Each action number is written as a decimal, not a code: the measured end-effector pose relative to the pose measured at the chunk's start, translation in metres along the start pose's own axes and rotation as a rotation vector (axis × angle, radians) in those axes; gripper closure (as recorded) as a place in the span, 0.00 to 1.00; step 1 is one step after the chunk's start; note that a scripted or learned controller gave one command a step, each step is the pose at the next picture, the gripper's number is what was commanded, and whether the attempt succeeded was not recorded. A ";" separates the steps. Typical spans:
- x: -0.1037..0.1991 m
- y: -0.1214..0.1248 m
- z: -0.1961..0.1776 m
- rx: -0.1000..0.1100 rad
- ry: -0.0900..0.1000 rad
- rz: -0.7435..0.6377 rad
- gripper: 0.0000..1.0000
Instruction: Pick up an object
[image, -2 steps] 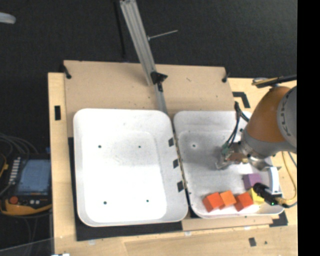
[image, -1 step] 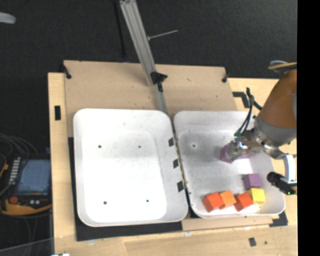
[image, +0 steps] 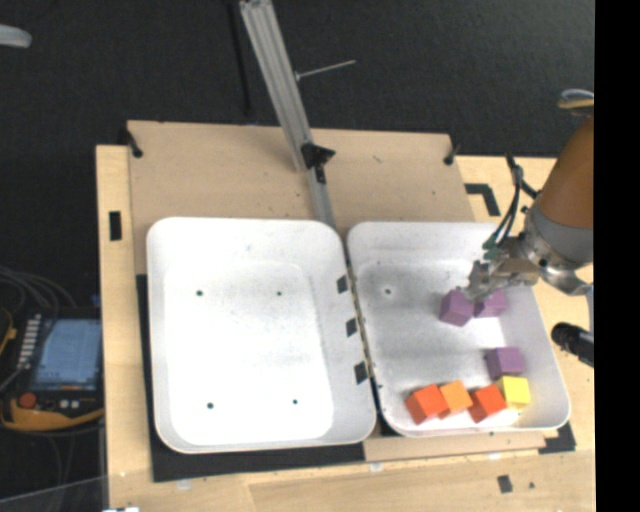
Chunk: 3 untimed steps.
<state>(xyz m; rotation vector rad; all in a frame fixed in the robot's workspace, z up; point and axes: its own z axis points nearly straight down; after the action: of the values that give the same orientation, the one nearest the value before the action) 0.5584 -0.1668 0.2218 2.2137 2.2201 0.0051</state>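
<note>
Nearest the camera, along the front wall of the right bin, sits a tight row of small blocks: an orange-red block, a lighter orange block, a red block and a yellow block, touching or nearly touching one another. Just behind the yellow one lies a purple block, a little apart from the row. The left bin lies alongside, touching the right bin at the middle seam.

Farther back, toward the middle of the right bin, a purple block lies tilted, with a second purple piece just beside it. The gripper hangs right over this pair, its tip at or touching them. Whether it is spread or pinching cannot be told at this angle and blur, and no block is clearly seen between its tips.

The blocks look light, rigid and flat-faced, likely foam or wood, so they should tolerate a firm squeeze. The best hold is across two opposite flat faces; the tilted block may skid or twist if caught on a corner.
</note>
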 end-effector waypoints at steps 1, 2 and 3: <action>-0.001 0.001 -0.025 0.002 0.001 -0.001 1.00; 0.057 0.005 -0.022 0.006 0.003 -0.004 1.00; 0.113 0.015 -0.012 0.009 0.004 -0.004 1.00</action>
<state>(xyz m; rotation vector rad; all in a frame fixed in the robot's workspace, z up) 0.5735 -0.0539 0.2333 2.2156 2.2305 -0.0005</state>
